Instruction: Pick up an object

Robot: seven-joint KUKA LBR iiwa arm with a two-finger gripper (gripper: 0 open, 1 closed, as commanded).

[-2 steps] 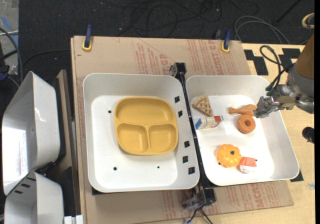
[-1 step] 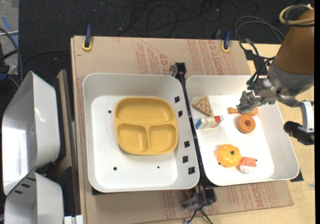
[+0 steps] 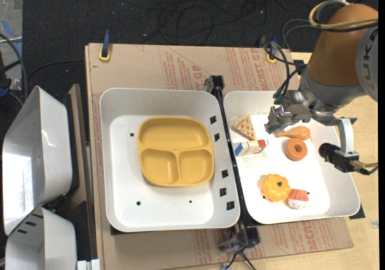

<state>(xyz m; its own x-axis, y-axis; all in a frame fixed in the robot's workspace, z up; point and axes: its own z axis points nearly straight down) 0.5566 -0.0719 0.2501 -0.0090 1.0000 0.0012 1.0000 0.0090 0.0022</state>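
The right bin (image 3: pixel 337 196) holds several small items. A tan wedge-shaped cracker (image 3: pixel 243 125) lies at its upper left, with a small white, red and blue carton (image 3: pixel 251 147) just below it. An orange elongated piece (image 3: pixel 299 133) lies above an orange ring (image 3: pixel 295 150). Nearer the front sit a yellow pumpkin-like toy (image 3: pixel 274 187) and a red and white piece (image 3: pixel 297 198). My gripper (image 3: pixel 278 123) hangs over the bin's upper middle, between the cracker and the orange elongated piece, close to the latter's left end. I see nothing held in it.
The left bin (image 3: pixel 120 202) holds a yellow divided tray (image 3: pixel 176 150). A black divider with clips (image 3: pixel 227 160) runs between the bins. White containers (image 3: pixel 33 160) stand off the bench at the left. A black fitting (image 3: pixel 337 156) on the arm hangs over the right bin's right side.
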